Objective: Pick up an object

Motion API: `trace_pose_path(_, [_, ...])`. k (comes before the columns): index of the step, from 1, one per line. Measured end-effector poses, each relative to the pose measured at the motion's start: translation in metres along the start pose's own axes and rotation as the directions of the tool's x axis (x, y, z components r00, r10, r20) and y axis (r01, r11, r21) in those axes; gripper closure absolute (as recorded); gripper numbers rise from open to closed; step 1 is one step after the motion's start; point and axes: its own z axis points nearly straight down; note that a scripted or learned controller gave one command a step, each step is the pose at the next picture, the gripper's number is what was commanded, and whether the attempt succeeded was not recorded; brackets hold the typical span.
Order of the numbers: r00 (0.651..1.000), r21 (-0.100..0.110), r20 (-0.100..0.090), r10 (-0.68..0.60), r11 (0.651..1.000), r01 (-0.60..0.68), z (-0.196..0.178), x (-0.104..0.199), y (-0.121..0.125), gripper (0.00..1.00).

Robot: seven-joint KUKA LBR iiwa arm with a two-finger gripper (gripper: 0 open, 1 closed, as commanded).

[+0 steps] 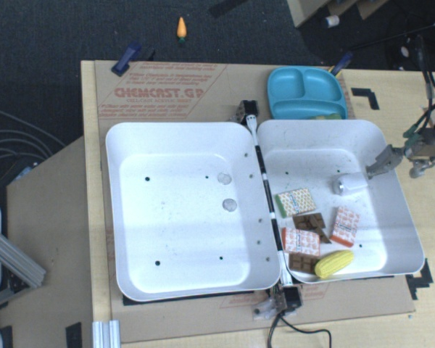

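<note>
Several light objects lie left and below the end effector (388,160), whose opening I cannot tell; the stiff yellow plastic corn cob (334,264) suits a mid-body grasp.

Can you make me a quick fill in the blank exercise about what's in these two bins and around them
1. The yellow corn cob lies in the ____ bin, at its near edge.
2. The divided tray behind the bins is ____ in colour.
3. The gripper sits over the ____ side of the right bin.
4. The small orange carrot lies on the dark ____, beyond the bench.

Missing words: right; blue; right; floor
</note>
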Motion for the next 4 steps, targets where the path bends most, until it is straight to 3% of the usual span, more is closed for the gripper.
trace_pose_path(1, [1.000, 0.001, 0.000, 0.000, 1.000, 0.000, 0.113, 0.040, 0.014, 0.00])
trace_pose_path(2, [1.000, -0.008, 0.002, 0.000, 1.000, 0.000, 0.168, 0.089, 0.001, 0.00])
trace_pose_path(3, [1.000, -0.010, 0.003, 0.001, 1.000, -0.001, 0.168, 0.105, 0.036, 0.00])
trace_pose_path(4, [1.000, 0.001, -0.001, 0.001, 1.000, -0.001, 0.071, 0.125, -0.047, 0.00])
